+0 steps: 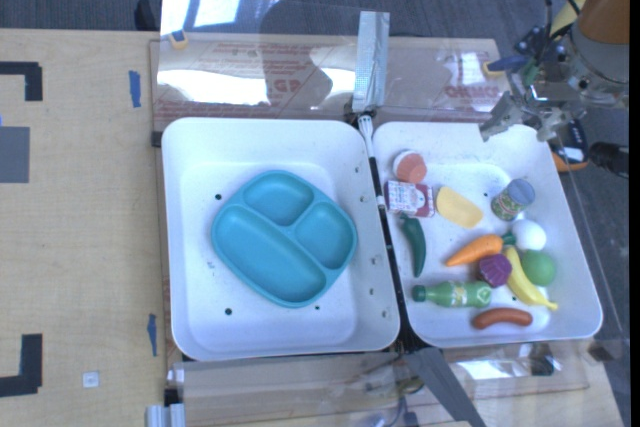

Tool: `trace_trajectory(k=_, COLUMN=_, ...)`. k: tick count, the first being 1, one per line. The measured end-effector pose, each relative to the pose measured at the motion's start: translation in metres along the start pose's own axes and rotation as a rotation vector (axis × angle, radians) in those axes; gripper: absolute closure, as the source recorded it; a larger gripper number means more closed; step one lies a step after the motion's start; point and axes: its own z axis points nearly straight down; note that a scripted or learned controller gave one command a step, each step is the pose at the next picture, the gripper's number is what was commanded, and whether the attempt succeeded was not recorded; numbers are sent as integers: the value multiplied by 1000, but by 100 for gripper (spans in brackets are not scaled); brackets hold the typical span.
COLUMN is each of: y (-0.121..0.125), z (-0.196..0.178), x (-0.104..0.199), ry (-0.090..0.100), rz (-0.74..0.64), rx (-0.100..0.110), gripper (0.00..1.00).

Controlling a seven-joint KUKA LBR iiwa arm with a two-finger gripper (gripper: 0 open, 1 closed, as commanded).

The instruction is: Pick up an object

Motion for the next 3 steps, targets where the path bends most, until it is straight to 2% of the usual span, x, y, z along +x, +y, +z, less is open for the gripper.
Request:
trace_trajectory(k=1, y=16, z=-85, x=-32, ry=-5, rz=-140, rx=-9, gripper=0)
trace_trajectory(k=2, y=-40, z=-84, x=-51, ry=-1, rz=-419, rx=-2, gripper=0)
trace_trajectory(k=3, y=18, z=-25, x=-32, ry=-2, rz=-670, rx=-3, gripper=0)
